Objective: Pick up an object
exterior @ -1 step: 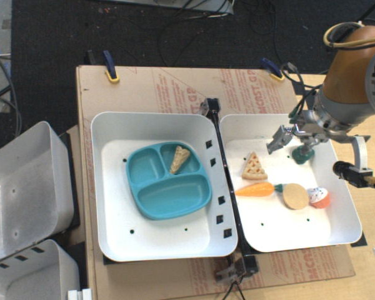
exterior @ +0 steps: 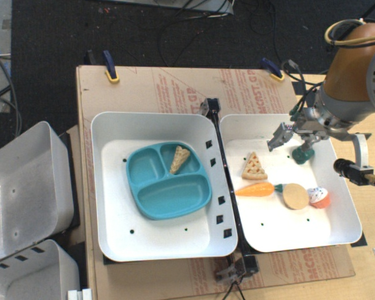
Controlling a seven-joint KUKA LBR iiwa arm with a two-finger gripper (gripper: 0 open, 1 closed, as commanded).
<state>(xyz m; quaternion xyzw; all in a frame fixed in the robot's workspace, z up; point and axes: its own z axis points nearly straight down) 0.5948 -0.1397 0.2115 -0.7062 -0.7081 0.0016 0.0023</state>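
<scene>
Blue tray (exterior: pixel 169 195) with a bread wedge (exterior: pixel 179 159) sits far left of the claw, in the other bin. Pizza slice (exterior: pixel 254 167) lies just left and below; carrot (exterior: pixel 255 190) below it, long axis roughly horizontal, tip pointing left. Claw (exterior: pixel 292 140) hovers spread wide, empty. Risk: closing across the carrot's length (not its width) would push it aside. Round biscuit (exterior: pixel 294 196) touches its stem end.

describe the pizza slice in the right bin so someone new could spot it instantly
Start at the right-hand white bin. In its left half, near the divider, above the orange carrot, lies the pizza slice. It is a small flat triangle, tan with red spots, unlike the round tan disc nearby or the plain wedge on the blue tray in the left bin.
</scene>
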